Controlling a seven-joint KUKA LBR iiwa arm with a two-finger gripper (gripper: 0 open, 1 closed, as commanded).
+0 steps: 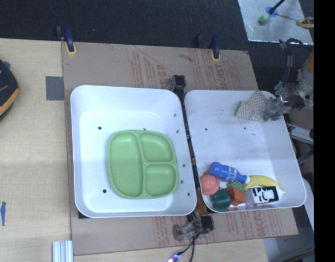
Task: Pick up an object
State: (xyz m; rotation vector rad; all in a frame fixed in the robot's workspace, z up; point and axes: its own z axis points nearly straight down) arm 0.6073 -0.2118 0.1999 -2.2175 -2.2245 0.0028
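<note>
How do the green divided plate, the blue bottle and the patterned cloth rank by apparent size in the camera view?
1. green divided plate, by far the largest.
2. and 3. blue bottle and patterned cloth look alike; I won't rank them.

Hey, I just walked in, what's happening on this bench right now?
A robot arm reaches in from the right, its gripper at the far right corner of the right bin, right by a crumpled patterned cloth. Whether it has hold of the cloth is not clear. At that bin's near edge sits a cluster of small toys, among them a blue bottle, a banana and a red ball. The left bin holds a green divided plate.
</note>
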